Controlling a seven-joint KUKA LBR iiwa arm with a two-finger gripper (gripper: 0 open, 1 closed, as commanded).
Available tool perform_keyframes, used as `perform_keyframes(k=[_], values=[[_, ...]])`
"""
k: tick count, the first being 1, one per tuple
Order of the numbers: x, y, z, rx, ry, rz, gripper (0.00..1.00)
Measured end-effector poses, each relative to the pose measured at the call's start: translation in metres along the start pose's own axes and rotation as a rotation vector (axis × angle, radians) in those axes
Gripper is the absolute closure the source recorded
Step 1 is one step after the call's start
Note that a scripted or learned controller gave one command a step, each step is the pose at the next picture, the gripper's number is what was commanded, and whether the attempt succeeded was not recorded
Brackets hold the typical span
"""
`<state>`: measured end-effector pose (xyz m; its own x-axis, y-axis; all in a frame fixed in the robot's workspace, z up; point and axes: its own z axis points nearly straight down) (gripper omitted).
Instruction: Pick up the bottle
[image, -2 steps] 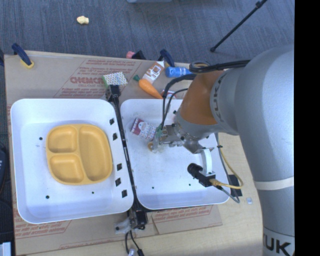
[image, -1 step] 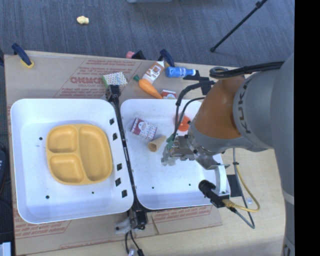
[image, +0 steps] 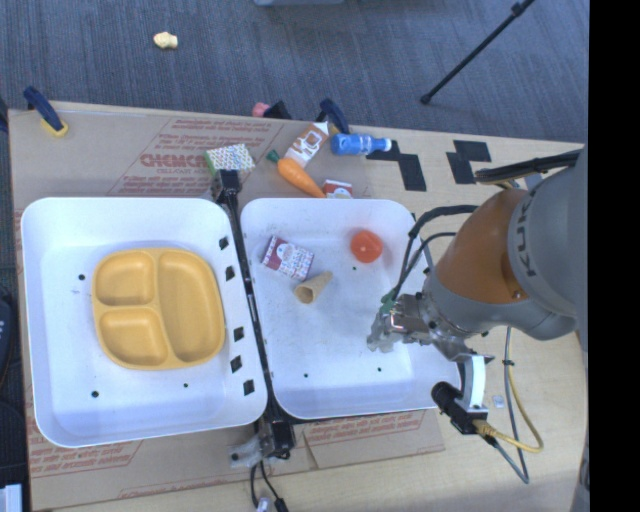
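Blue bottle (image: 358, 145) lies on the bench, outside the bins, well beyond the gripper (image: 385, 330), which hangs low over the right bin (image: 330, 385); whether it is clenched I cannot tell. Approach not yet begun; next, probably travel out to the bottle.

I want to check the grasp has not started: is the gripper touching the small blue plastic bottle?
Apart. The camera view shows the gripper low in the right bin, the blue bottle lying outside beyond its far rim.

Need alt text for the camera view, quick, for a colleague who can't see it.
The gripper hangs low over the right bin, near its right wall. The blue bottle lies outside, behind that bin. A yellow divided plate sits in the left bin.
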<state>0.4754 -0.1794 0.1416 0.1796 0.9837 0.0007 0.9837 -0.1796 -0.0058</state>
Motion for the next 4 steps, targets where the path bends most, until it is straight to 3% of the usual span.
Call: perform_keyframes(k=[1,2,3,4], values=[[-0.0192,0.0037,0.0009,-0.002,0.002,0.472,1.00],[-0.0233,0.0049,0.0035,-0.003,0.001,0.509,1.00],[-0.0168,0.0037,-0.0024,-0.001,0.002,0.799,1.00],[-0.0184,0.0037,0.0021,-0.002,0.002,0.983,1.00]])
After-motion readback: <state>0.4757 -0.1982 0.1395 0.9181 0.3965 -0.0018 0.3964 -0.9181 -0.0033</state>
